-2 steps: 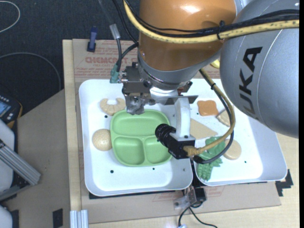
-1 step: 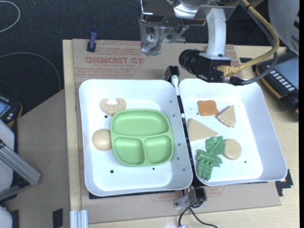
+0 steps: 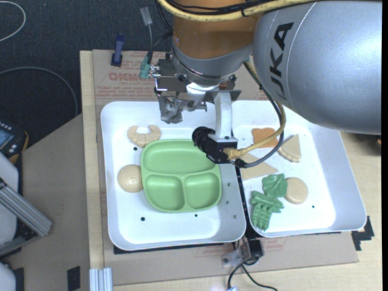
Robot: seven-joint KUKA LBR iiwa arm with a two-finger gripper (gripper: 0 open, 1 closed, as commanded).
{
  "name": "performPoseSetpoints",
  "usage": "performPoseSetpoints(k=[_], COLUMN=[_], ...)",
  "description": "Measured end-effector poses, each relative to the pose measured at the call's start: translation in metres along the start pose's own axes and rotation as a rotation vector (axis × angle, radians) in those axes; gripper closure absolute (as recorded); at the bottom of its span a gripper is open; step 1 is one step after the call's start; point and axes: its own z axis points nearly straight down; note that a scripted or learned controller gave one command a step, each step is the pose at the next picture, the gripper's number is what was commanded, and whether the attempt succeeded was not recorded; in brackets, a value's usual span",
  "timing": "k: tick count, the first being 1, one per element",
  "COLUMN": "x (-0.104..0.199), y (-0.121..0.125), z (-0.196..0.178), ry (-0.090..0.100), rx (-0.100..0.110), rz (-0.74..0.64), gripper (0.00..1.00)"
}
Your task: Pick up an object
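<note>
My gripper (image 3: 172, 111) hangs low over the back of the left bin (image 3: 111, 162), just behind the green divided plate (image 3: 180, 174). A tan croissant-shaped piece (image 3: 143, 134) lies to the gripper's front left, close to it but apart from it. A round beige biscuit (image 3: 130, 177) rests against the plate's left side. I see nothing held under the gripper. The arm's big grey and orange body covers the back of both bins.
The right bin (image 3: 347, 183) holds an orange wedge (image 3: 263, 136), a tan triangle (image 3: 291, 150), a pale flat slab (image 3: 258, 170), two green leafy pieces (image 3: 274, 185) (image 3: 262, 211) and a round beige biscuit (image 3: 296, 190). Bare white floor lies at the left bin's front.
</note>
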Motion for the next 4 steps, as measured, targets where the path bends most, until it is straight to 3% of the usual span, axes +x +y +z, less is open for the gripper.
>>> performPoseSetpoints(k=[1, 2, 3, 4], x=[-0.03, -0.027, 0.004, 0.003], y=[0.032, 0.033, 0.022, 0.023], z=[0.137, 0.116, 0.148, 0.135], ry=[0.001, 0.009, 0.007, 0.009], rx=[-0.003, -0.019, -0.01, -0.015], rz=[0.003, -0.001, -0.005, -0.002], gripper=[1.0, 1.0, 1.0, 1.0])
